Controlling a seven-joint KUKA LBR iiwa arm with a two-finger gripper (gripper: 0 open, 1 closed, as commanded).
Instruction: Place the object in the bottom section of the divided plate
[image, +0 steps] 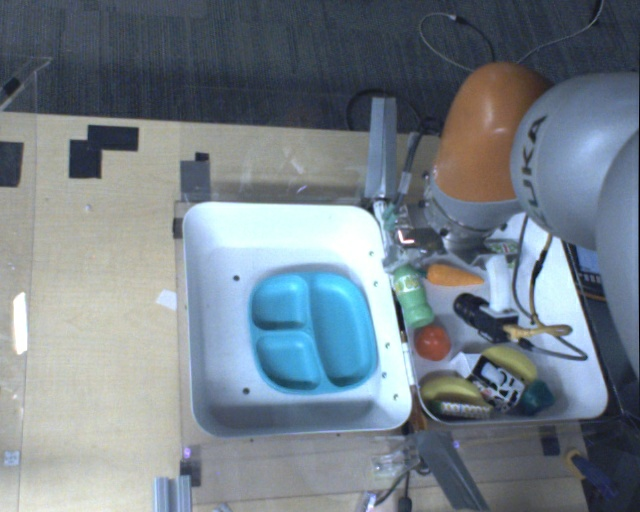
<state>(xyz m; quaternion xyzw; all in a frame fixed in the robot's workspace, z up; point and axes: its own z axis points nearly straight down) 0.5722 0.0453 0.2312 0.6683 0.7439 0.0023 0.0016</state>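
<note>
A blue divided plate (312, 330) lies in the middle of the left white bin (215, 300), with two small sections on its left and one long section on its right; nothing lies in them. My gripper (403, 243) hangs at the top left corner of the right bin (587, 385), under the grey arm and its orange band. Just below it lies a green bottle (410, 296), with an orange carrot (452, 274) to its right. The arm hides the upper part of the right bin.
Lower in the right bin lie a red ball-like fruit (433, 342), two yellow bananas (452, 388) (512, 360), a black-and-white item (497, 382) and a teal piece (536, 398). A low wall separates the two bins.
</note>
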